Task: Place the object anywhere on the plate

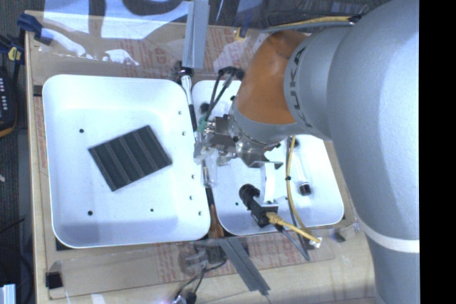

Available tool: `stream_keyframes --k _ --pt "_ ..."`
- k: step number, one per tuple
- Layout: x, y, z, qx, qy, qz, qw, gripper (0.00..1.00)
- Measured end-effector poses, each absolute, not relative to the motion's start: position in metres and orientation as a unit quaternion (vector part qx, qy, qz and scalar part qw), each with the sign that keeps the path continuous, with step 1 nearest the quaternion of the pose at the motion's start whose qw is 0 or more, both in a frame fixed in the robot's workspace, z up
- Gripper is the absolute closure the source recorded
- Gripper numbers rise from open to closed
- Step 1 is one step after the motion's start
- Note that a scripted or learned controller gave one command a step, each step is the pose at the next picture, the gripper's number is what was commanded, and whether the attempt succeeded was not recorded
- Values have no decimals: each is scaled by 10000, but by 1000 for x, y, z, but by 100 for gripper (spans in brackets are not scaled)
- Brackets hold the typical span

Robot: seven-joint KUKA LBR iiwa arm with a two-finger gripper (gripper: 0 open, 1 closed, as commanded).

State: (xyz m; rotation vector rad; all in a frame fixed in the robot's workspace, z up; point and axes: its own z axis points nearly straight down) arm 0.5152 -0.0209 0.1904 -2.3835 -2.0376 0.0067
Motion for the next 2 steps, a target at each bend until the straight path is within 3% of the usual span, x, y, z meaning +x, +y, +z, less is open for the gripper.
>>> stream_keyframes --k 1,2 --pt "524 54 191 -7252 -6886 11 12 100" --pt "539 175 291 -7236 -6903 9 19 100"
